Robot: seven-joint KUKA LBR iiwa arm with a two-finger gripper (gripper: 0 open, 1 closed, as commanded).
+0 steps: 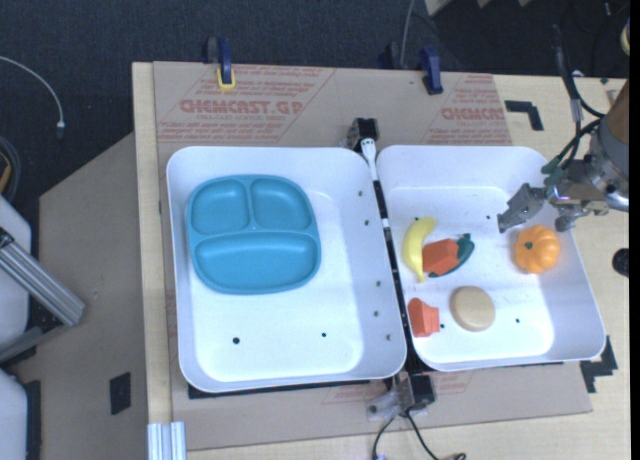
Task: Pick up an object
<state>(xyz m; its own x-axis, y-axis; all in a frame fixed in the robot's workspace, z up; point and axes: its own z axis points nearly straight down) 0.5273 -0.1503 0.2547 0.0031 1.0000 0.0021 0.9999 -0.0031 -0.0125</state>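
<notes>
Gripper [545, 206] hovers at right bin's [500, 170] far right corner, jaws wide, empty, above pumpkin [537, 249] — likely target.

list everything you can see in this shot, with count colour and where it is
bins: 2, white, side by side on the bench
divided plate: 1, blue, left bin
banana: 1, yellow, right bin, near its left wall
carrot-like toy: 1, red-orange with green top, touching the banana
pumpkin: 1, orange, right side of right bin
bread roll: 1, tan, front of right bin
small block: 1, red-orange, front left corner of right bin
clamps: 2, blue, back edge of the board
end effector: 1, grey, above the right bin, just behind the pumpkin
</notes>
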